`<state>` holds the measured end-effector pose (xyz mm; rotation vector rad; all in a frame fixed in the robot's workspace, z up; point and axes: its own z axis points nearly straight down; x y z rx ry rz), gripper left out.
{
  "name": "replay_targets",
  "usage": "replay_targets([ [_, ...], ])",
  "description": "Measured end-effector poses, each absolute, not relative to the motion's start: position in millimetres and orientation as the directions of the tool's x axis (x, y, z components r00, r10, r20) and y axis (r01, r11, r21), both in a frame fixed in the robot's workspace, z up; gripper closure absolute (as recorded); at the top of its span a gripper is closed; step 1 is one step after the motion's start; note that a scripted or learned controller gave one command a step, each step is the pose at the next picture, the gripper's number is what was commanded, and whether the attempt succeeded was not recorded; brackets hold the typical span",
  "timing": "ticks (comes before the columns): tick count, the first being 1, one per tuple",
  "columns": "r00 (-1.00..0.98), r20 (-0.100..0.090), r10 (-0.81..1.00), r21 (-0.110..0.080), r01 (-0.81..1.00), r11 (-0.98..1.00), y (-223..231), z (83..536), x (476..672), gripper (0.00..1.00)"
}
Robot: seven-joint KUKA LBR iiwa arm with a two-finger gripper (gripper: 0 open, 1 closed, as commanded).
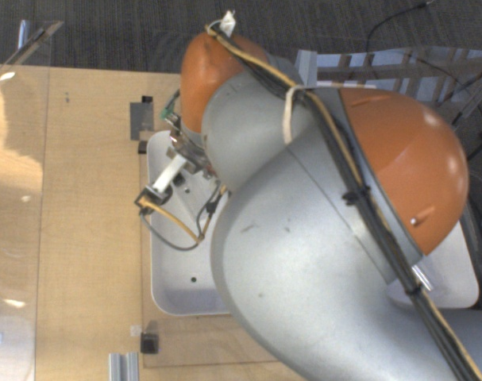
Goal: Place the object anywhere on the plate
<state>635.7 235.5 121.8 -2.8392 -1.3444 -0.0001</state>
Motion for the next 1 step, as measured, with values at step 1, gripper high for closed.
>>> replay_targets([
  [1, 0.628, 0.002, 0.778, 0.001, 0.778, -0.628, 237.6, 133.1, 636.2, 1.00],
])
